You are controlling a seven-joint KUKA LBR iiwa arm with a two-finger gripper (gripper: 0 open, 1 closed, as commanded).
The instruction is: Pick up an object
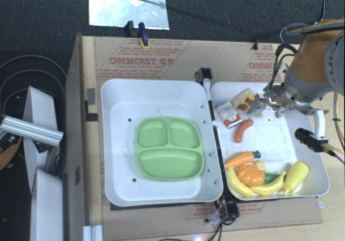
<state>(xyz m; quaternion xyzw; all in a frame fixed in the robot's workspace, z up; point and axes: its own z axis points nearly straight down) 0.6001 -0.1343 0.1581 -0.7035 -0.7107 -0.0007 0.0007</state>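
Note:
The right bin (280, 137) holds several toy foods. At its back lie a pizza slice (242, 97) and a small white and red carton (228, 114), with a reddish sausage (243, 130) just in front of them. Along the front edge sit a carrot (240, 159), an orange pepper (251, 175), a banana (249, 190) and a yellow squash (295, 176). My gripper (262, 103) hangs low over the back of this bin, right beside the pizza slice's right edge. The grey and orange arm (318, 64) above hides part of it.
The left bin (121, 126) bears a green divided plate (170, 147). A black clip ridge (212, 121) separates the bins. A black fitting (309, 139) on a cable sticks out over the right bin's right side. Cardboard (161, 56) surrounds both bins.

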